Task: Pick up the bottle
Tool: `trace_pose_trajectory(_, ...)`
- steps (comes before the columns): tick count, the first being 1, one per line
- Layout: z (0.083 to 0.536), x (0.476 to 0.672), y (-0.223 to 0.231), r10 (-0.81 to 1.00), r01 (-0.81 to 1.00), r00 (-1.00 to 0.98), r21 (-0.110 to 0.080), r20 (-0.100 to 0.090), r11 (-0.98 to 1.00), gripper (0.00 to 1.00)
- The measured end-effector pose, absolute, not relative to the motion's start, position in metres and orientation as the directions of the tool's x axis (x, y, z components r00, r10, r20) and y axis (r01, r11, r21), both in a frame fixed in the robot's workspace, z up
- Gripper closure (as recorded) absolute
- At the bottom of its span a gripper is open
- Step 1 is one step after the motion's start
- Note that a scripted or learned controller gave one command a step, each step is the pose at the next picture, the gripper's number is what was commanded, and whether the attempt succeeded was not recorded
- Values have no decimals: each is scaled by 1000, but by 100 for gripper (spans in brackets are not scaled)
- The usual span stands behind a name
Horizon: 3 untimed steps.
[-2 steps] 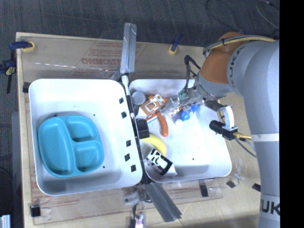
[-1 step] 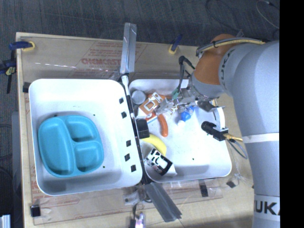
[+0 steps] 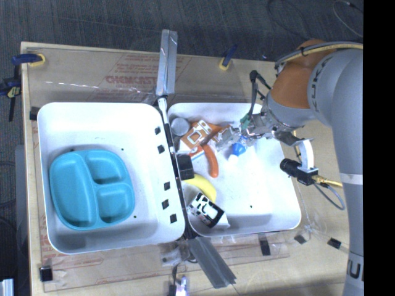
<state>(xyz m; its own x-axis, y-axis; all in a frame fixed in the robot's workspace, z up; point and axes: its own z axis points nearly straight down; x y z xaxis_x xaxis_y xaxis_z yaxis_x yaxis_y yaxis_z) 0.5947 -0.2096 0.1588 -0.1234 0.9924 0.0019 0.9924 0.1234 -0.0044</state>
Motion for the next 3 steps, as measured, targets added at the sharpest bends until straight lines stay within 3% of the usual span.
trace_pose_trajectory(1, 98, 633, -210, 992, 992, -123, 8, -2, 123, 0)
trace_pose_trajectory(2, 93, 652, -199, 965, 964, 263, -22, -6, -263, 0)
trace_pose_trajectory(3, 144, 639, -202, 979, 979, 204, -3, 0, -204, 0)
